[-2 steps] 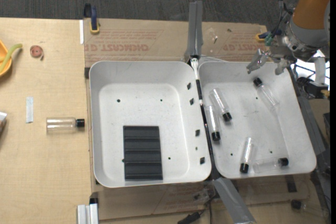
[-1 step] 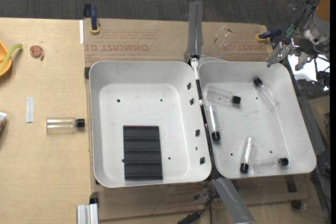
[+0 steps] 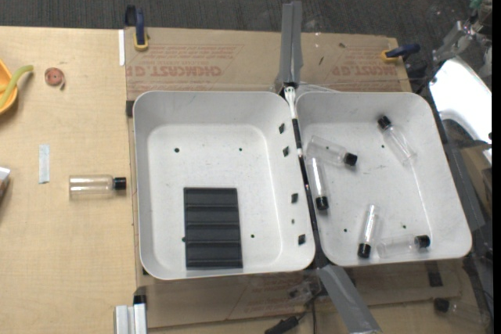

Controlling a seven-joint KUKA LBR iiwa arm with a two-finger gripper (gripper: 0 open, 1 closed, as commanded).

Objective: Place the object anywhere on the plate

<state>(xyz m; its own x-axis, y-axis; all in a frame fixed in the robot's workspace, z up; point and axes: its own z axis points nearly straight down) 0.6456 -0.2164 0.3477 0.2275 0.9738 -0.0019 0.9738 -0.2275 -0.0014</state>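
A black ribbed rectangular plate (image 3: 212,228) lies flat in the front middle of the left bin (image 3: 156,129). The right bin (image 3: 438,168) holds several clear tubes with black caps. One tube (image 3: 395,137) lies at the back right and one (image 3: 333,153) at the back left. A long tube (image 3: 318,182) runs along the left wall. Two more (image 3: 367,229) (image 3: 403,246) lie near the front. All of them lie loose on the bin floor.
A clear bottle (image 3: 95,184) with a black cap lies on the wooden bench left of the bins. A yellow object (image 3: 6,86) sits at the far left edge. A white rounded machine part (image 3: 462,94) stands beside the right bin. Clamps (image 3: 135,26) hold the cardboard behind.
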